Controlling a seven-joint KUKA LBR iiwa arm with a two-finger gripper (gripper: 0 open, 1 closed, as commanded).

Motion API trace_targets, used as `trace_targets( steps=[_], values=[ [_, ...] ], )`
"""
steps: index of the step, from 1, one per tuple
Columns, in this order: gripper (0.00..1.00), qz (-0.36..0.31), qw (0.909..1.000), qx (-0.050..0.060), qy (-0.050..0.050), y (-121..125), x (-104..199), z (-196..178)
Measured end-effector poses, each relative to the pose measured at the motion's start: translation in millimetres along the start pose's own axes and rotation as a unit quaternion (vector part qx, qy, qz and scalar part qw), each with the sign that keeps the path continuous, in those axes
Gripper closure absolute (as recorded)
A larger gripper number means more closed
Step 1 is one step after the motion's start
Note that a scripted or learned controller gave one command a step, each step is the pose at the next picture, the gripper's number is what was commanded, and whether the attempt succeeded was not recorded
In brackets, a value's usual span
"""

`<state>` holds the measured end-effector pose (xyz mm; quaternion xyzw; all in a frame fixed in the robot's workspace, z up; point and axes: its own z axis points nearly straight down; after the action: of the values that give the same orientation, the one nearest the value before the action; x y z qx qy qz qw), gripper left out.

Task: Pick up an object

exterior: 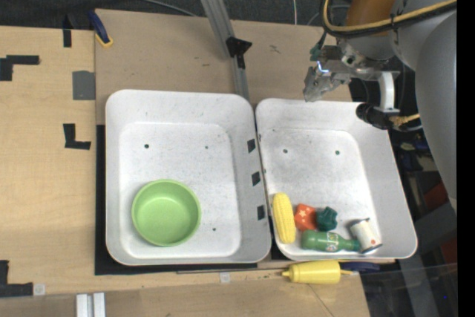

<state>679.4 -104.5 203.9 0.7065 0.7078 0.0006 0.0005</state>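
My gripper (pixel 318 87) hangs over the far rim of the right bin (pixel 386 159), pointing down. Nothing is seen between its fingers. At that bin's near end lie a yellow corn cob (pixel 283 217), a small red-orange item (pixel 303 217), a dark green item (pixel 326 217), a green bottle (pixel 327 240) and a white cylinder (pixel 365 233). All of these sit well below the gripper in the view, far from it. A green bowl (pixel 166 212) rests in the near-left corner of the left bin (pixel 122 122).
A yellow bottle (pixel 315 272) lies on the bench just outside the right bin's near rim. A grey metal pole (pixel 215 7) slants down to the gap between the bins. Cables loop behind the arm at the top right.
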Motion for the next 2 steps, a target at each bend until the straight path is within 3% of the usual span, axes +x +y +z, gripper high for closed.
trace_targets(
  steps=[2],
  values=[
    [1.00,-0.002,1.0000,0.002,0.001,-29.5,84.7,-14.3]
  ],
)
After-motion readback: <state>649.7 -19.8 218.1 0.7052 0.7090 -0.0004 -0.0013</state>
